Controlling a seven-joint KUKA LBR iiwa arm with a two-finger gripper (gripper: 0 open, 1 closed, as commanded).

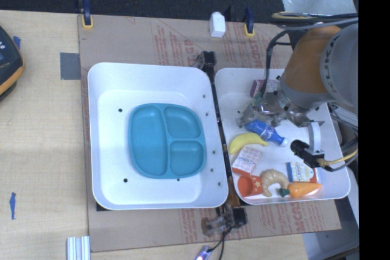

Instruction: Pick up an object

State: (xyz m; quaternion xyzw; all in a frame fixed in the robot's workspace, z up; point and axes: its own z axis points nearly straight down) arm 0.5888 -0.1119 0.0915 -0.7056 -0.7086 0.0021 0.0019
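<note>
- Desk (42, 131): light wood, with a brown cardboard sheet (146, 39) under both bins.
- Left bin (103, 192): white, shallow, holds a blue divided plate (166, 140) lying flat near its middle, three compartments.
- Right bin (228, 85): white, touching the left bin along the shared edge; all the small objects sit here.
- Arm (317, 64): grey with orange band, in from the right, hanging over the right bin's upper half.
- Claw (263, 109): down low over the bin's upper-middle, just above the blue bottle; can't tell if it is wide, narrow or gripping anything.
- Blue bottle (265, 131): lying tilted, right under the claw tip; contact unclear.
- Banana (245, 142): yellow, just below-left of the bottle.
- Red-and-white packet (246, 161): under the banana.
- Carrot (301, 189): orange, near the bin's lower-right corner, beside a tan croissant-like piece (274, 178).
</note>
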